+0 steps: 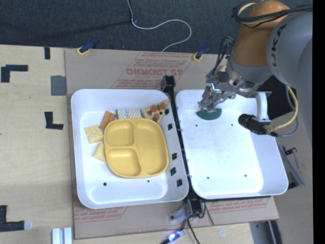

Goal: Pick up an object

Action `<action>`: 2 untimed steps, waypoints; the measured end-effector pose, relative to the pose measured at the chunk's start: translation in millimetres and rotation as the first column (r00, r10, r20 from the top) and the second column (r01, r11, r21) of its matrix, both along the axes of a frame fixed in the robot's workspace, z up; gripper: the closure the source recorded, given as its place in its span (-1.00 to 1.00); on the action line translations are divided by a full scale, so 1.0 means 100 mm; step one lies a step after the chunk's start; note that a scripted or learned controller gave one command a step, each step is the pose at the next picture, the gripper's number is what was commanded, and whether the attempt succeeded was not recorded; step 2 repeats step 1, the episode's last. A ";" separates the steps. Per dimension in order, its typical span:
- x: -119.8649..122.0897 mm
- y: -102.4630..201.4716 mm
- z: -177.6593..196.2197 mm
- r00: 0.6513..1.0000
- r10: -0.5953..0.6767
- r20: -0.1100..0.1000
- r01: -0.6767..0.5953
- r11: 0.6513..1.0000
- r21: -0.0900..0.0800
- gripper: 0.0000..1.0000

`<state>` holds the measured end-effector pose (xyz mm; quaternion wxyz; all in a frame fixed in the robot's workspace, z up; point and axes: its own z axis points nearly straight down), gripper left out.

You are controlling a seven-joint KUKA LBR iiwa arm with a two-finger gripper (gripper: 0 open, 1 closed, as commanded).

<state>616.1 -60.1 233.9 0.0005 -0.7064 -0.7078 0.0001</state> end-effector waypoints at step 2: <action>0.02 -0.04 -0.20 1.000 -0.001 -0.003 0.001 1.000 -0.002 1.00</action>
